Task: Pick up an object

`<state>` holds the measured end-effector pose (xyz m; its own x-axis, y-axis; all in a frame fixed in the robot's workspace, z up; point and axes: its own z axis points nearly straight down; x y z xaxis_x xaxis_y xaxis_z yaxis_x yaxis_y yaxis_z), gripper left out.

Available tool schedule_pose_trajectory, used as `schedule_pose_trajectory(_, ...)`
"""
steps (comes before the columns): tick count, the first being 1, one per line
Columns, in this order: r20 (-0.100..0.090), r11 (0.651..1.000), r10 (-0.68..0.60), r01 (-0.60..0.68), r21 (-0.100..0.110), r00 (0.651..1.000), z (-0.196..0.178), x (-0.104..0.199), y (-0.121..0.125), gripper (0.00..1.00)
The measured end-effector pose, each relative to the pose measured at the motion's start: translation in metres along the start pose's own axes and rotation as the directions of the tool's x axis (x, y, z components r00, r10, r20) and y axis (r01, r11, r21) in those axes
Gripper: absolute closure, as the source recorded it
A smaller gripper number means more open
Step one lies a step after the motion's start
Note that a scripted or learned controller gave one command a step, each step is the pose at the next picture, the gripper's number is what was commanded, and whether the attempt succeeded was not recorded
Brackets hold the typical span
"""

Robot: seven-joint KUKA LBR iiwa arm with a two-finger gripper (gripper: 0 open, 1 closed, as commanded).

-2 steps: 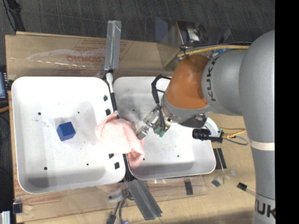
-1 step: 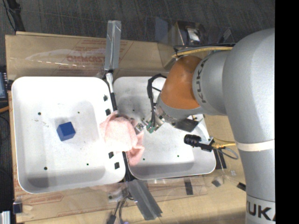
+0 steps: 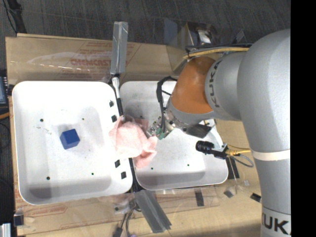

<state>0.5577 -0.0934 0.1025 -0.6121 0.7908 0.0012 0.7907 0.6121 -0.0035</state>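
Observation:
A crumpled pink cloth [image 3: 130, 139] lies at the left side of the right bin [image 3: 192, 174], draped against the wall between the two bins. My gripper [image 3: 157, 131] is low in the right bin, right at the cloth's upper right edge and touching or nearly touching it. The orange wrist band and grey arm above hide most of the gripper. A small blue cube [image 3: 70, 138] rests on the floor of the left bin [image 3: 29, 181], well away from the gripper.
The big grey arm covers the right bin's far right side. A black cable plug [image 3: 210, 148] hangs off the wrist above the bin floor. Brown cardboard surrounds both bins, and a grey bracket [image 3: 119, 48] stands at the back between them.

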Motion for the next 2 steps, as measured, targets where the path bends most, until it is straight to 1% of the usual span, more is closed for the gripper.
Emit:
schedule_pose_trajectory(1,0.001,1.0,0.0,0.0,0.0,1.0,-0.0002,-0.0005,-0.0002,0.0)
schedule_pose_trajectory(2,0.0,1.0,-0.003,0.003,0.001,1.0,-0.0097,0.0,0.0003,1.0)
